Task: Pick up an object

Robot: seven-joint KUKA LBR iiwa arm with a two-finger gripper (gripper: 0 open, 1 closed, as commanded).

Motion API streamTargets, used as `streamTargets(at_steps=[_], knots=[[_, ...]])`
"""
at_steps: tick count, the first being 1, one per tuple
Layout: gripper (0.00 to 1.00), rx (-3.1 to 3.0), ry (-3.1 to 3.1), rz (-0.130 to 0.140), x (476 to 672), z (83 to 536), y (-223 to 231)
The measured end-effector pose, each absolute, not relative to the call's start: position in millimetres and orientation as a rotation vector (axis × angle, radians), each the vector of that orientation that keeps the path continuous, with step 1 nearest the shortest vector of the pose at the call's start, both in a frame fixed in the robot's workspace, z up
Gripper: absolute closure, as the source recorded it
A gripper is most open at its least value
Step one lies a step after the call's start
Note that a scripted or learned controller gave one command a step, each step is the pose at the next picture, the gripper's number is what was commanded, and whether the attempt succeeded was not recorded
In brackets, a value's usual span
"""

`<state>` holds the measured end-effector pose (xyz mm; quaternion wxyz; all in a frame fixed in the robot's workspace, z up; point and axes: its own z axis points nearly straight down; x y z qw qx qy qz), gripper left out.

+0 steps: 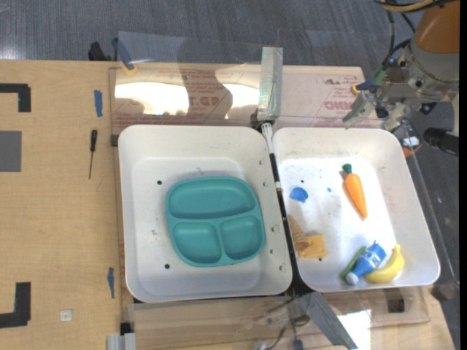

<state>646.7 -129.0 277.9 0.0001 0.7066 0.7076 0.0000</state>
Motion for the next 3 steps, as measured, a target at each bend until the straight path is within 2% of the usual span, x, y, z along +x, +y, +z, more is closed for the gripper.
streamTargets(at_steps=[1, 2, 3], knots=[[0.0, 2.251, 2.198, -0.007, 563.0, 191.6, -168.2], [0.0, 1.894, 2.5, 0.004, 582.9, 87.3, -155.2], [1.0, 1.892, 2.493, 0.01, 585.1, 100.0, -155.9]])
